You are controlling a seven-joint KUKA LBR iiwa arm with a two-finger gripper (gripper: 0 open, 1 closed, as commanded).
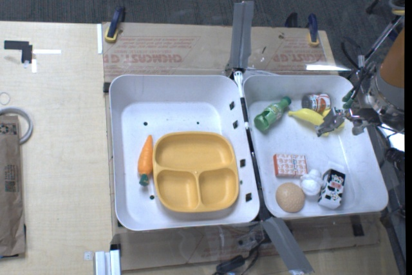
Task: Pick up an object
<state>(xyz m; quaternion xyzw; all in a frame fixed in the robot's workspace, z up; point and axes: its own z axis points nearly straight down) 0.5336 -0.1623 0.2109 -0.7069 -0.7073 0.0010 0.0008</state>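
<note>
We judge the task barely begun: nothing is lifted, and every item lies on a bin floor. The gripper (336, 120) reaches in from the right edge and sits low over the right bin (360, 158), right at the banana (306, 116). Its green-tipped fingers (329, 125) appear to touch or overlap the banana's right end, but we cannot tell whether they are spread or pressed together, nor whether any part of the fruit lies between them, so we do not count it as held.

We take the banana as the likely target, since it is the thing nearest the gripper. It rests in the upper part of the right bin, between the green bottle (271, 113) on its left and the gripper on its right, just below a small can (315, 102). Its long axis runs roughly left to right, sloping slightly downward toward the gripper, with one tip pointing at the bottle and the other at the fingers.

What is left, as we see it, is a firm closure and the lift.
</note>
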